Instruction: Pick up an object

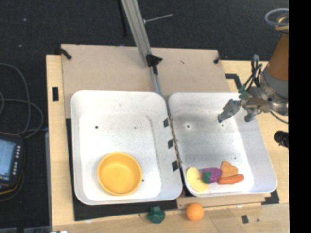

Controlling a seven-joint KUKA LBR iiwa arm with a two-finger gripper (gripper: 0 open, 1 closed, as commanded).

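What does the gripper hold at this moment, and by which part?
Nothing. The gripper hangs open above the bare floor of the right bin, with nothing between its fingers. The toy food pile lies apart, at the bin's near edge.

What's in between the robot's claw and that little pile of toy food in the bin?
Just bare white bin floor. In the camera view, the gripper hovers over the right bin's upper part, and the toy food pile sits at its near edge.

Robotics lab: bench [53,130], twin white bins [82,130], teach pendant [8,161].
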